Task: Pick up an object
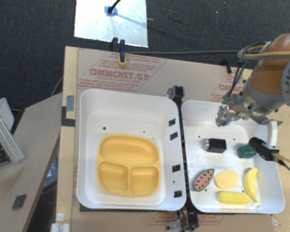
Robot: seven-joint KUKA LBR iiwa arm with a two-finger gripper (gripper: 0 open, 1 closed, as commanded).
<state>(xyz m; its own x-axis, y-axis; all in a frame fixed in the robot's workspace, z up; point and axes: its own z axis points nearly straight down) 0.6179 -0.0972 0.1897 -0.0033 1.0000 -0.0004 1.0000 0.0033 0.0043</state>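
Your gripper (226, 116) hangs over the upper part of the right bin (279, 200), at the frame's right; whether its jaws are spread or pressed together, you cannot tell from here. Below it sits a black block (214, 145), apart from the fingers. Lower right, you have a teal piece (246, 151), a banana (251, 183), a yellow round (226, 179), corn (234, 198) and a spotted oval (203, 179). Left bin (92, 108) holds a yellow divided tray (128, 165).
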